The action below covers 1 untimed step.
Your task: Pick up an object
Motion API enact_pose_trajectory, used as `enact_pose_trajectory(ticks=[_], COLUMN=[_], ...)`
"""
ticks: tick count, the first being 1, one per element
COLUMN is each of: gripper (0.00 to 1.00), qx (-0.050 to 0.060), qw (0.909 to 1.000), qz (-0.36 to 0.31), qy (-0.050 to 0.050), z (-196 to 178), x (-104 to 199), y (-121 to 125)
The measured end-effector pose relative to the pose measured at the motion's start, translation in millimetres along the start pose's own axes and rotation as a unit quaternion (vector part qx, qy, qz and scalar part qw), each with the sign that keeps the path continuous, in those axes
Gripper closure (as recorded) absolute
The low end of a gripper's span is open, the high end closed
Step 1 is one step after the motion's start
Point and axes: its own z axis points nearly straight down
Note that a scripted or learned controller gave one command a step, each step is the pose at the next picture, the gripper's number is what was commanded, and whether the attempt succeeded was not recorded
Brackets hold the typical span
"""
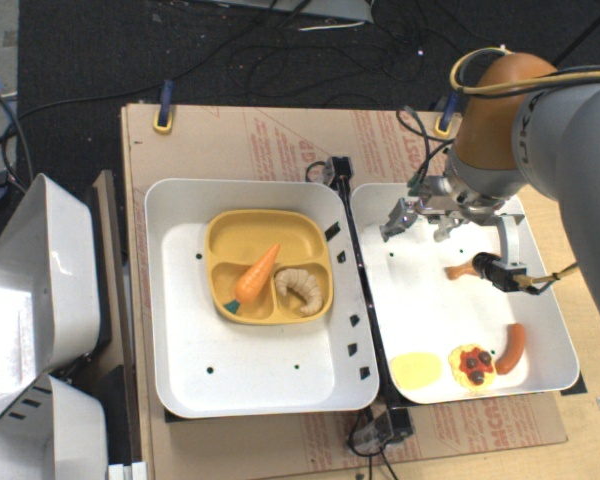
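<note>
My gripper [418,226] hangs over the upper left part of the right bin [410,298], open, with nothing between its fingers. Below it, the bin's white floor is bare. A small orange-brown piece [461,269] lies to the gripper's lower right, partly hidden at its right end. A red-orange sausage [512,348] leans at the bin's lower right. Beside it rest a small round toy with red and dark toppings [472,364] and a flat yellow disc [416,370].
The left bin [180,348] holds a yellow divided plate [230,238] with an orange carrot [257,273] and a pale curled shrimp-like piece [302,288]. A black divider [358,268] runs between the bins. The grey arm reaches in from the upper right.
</note>
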Motion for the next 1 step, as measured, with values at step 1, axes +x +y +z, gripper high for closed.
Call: enact_pose_trajectory(ticks=[1], gripper=[0.0], qx=[-0.001], qw=[1.0], qz=[0.0], qy=[0.0], z=[44.1], x=[0.6], y=[-0.2])
